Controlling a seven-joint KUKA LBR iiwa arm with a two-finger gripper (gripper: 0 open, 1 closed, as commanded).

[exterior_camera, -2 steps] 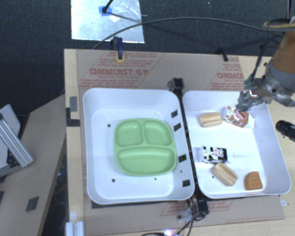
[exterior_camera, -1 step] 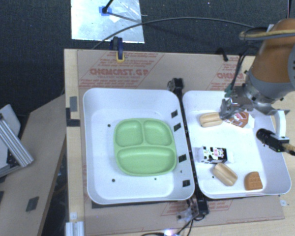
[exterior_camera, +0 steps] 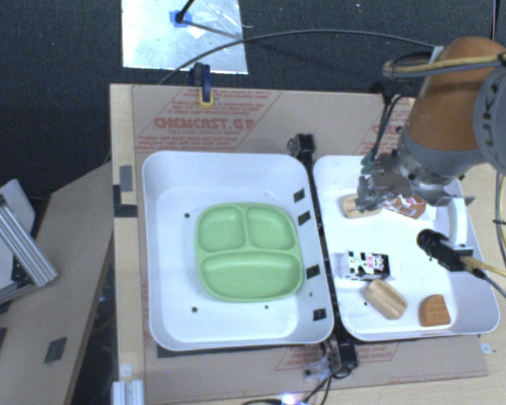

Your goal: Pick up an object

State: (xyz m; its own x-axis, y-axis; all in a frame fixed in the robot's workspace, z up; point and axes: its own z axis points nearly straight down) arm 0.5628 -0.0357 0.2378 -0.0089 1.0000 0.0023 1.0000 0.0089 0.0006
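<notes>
Probably your claw (exterior_camera: 369, 194), grip state unclear, sits over the tan piece (exterior_camera: 352, 206) at the right bin's (exterior_camera: 489, 310) eleven o'clock; light, stiff, pinch its narrow sides

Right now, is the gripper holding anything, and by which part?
Cannot be told: the gripper is down over a tan block in the right bin, its hold hidden.
</notes>
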